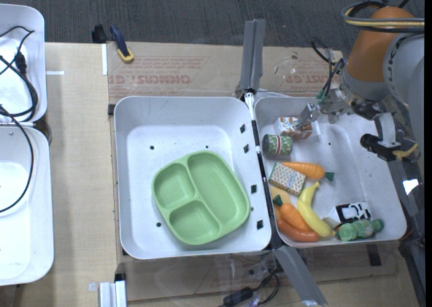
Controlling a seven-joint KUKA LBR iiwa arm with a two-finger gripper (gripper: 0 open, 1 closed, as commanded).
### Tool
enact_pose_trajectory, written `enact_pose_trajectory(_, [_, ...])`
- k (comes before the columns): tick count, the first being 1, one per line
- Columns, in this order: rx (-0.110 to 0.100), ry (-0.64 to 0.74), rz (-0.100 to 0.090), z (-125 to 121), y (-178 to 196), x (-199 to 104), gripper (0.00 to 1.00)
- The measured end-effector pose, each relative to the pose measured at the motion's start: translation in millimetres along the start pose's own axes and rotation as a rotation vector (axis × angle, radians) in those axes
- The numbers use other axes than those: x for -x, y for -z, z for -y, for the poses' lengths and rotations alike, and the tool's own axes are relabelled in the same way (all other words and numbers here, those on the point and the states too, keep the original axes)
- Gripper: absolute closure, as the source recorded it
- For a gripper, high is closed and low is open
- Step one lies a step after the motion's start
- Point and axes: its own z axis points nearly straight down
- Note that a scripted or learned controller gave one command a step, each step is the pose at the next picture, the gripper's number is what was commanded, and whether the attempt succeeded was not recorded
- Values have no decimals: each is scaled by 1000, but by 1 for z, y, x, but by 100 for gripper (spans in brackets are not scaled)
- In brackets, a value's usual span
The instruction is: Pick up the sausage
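Two white bins side by side on a bench. In the left bin (135, 164), a green divided plate (200, 197), lying just past centre toward 5 o'clock. In the right bin (388, 184), a heap of toy food. Sausage (297, 234) down at 7 o'clock, flat against the near wall, touching a carrot (290, 215) just above it and the lower end of a banana (311, 208). Further up, a second carrot (305, 169), a cracker (287, 179), a green can (277, 144) and a small carton (294, 127) at 10 o'clock. Gripper (316, 111) up at 11 o'clock of the right bin, beside the carton, well apart from the sausage. Impossible to tell whether wide or narrow; nothing seen held.
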Motion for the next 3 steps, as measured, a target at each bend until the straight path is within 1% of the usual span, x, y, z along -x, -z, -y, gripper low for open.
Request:
enact_pose_trajectory(1, [1, 0, 0, 0, 0, 0, 0])
enact_pose_trajectory(2, [2, -16, 7, -7, 0, -40, 0])
enact_pose_trajectory(3, [4, 14, 10, -8, 0, -42, 0])
